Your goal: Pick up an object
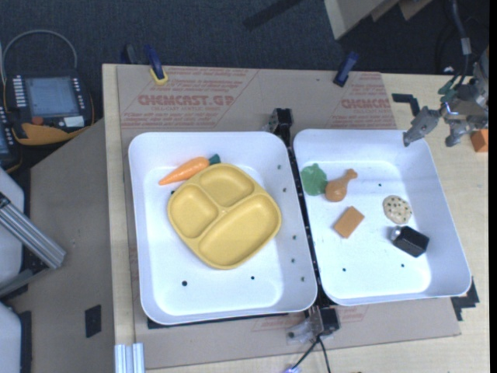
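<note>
On my feed the left bin [147,231] holds a carrot [184,170] beside a yellow plate [224,214], the right bin [435,278] a drumstick [340,185], orange block [349,222] and cookie [396,207], and my gripper [436,127] hovers spread wide, holding nothing, over its far-right corner.

dark carpet floor [194,22] around a cardboard-topped bench [248,99].

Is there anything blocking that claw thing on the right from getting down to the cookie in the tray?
Nothing visible does. The end effector hangs over the upper right corner of the right bin. The cookie lies open on the bin floor, with a black block just below it and an orange block to its left.
</note>
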